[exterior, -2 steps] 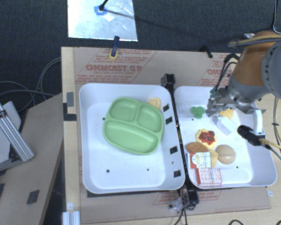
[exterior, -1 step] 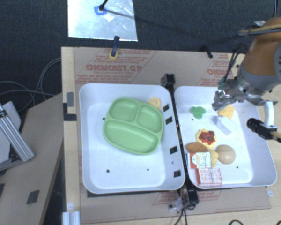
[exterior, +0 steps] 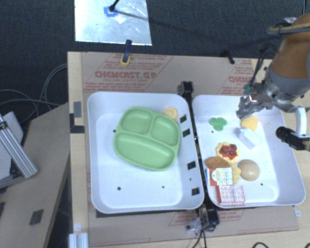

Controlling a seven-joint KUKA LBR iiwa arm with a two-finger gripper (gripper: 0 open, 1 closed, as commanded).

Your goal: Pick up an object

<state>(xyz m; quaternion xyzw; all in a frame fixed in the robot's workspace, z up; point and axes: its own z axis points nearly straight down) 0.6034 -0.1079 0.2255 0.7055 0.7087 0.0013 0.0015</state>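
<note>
Red box [exterior: 230, 194] sits at right bin [exterior: 287, 182] front edge, bun [exterior: 248, 170] just behind. Claw [exterior: 246, 110] low over yellow piece [exterior: 250, 123]; can't tell its state.

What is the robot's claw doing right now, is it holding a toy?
Gripper: above the right bin, next to the yellow toy; open or closed cannot be told.

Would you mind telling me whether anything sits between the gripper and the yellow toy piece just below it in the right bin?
Nothing visible does. The gripper hangs directly above the yellow piece, with no object between them. The green piece lies to its left and the white block just below, both off that path.
</note>
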